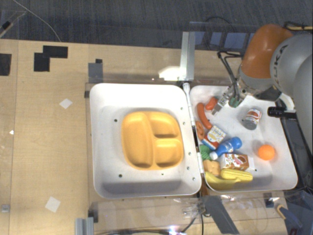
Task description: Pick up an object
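Since the arm point(288, 58) comes in from the right, it's hanging over the back of the right bin point(288, 177), wrist tilted down and to the left. Left bin point(98, 131) has just a yellow divided tray point(149, 138) sitting flat in the middle, so I reckon that's the drop side and the right one is the pick side.

Most of the stuff in the right bin is shoved against the wall next to the left bin: a banana point(229, 177) at the front, a small printed box point(235, 160) on it, a blue bottle point(229, 146) w/ a white carton point(213, 136) just behind, and a sausage point(204, 116) lying lengthwise along the wall. My guess is they slid there and piled up, which makes them awkward to get around. A tin can point(251, 118) lies on its side out in the open, and an orange ball point(266, 152) sits alone near the right wall.

Gripper point(229, 101) is low at the back of the bin. Can't tell if the fingers are spread or closed, too small and blurry. Nearest thing to it is a small orange-red piece point(211, 104), just to its left, beside the tips and not between them as far as I can see. Can is a bit further off to the right. Nothing's been picked up yet, imo.
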`<state>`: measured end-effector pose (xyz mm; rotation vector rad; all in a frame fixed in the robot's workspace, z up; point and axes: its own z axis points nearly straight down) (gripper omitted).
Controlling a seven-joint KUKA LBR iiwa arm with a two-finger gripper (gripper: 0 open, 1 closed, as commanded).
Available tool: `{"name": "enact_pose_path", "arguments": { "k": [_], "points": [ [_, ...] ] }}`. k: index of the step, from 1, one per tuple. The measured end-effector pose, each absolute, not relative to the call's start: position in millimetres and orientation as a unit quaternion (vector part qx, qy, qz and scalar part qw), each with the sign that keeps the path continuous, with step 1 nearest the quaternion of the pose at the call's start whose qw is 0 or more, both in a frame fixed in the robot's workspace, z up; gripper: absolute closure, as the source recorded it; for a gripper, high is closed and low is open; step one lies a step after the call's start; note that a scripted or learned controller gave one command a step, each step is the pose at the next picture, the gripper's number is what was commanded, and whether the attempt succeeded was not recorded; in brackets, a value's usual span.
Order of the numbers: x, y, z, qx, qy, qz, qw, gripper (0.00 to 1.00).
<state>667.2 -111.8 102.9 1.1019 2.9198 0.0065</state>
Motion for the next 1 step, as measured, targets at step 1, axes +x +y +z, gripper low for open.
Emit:
{"name": "enact_pose_path", "arguments": {
  "k": [1],
  "points": [
    [600.8, -79.4, 187.6, 0.482, 0.876, 0.0019, 0.004, 1.0]
  ]
}}
